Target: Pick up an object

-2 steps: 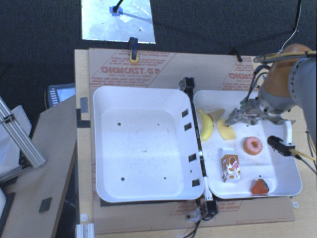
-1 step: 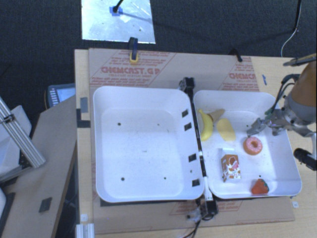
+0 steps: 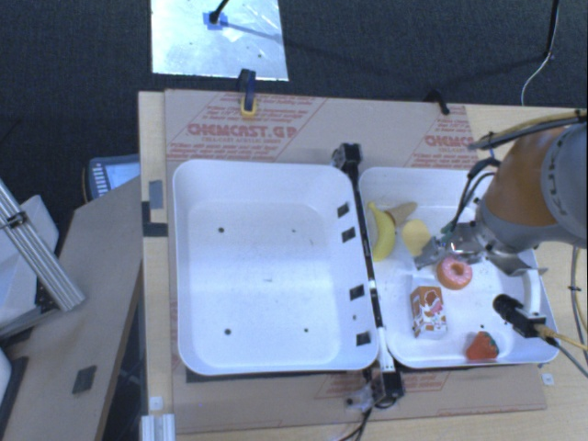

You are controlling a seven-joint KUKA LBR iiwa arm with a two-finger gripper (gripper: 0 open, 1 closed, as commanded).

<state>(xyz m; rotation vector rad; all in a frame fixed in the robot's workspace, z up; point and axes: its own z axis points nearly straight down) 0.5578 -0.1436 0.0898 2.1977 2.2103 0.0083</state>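
The right bin (image 3: 528, 283) holds several small things. A yellow banana (image 3: 381, 232) lies along its left wall, with a tan piece (image 3: 402, 212) at its top end and a round yellow fruit (image 3: 415, 236) beside it. A pink frosted donut (image 3: 455, 273) sits near the middle. Below it stands a red and white carton (image 3: 428, 310), and a red strawberry (image 3: 482, 345) lies at the front. My gripper (image 3: 439, 250) hangs low over the bin between the yellow fruit and the donut, close above the donut's upper left edge. I see nothing held in it.
The left bin (image 3: 266, 265) sits beside the right one, with a black divider rail (image 3: 363, 265) between them. The grey and orange arm (image 3: 533, 191) covers the right bin's upper right part. A cardboard sheet (image 3: 276, 127) lies under both bins.
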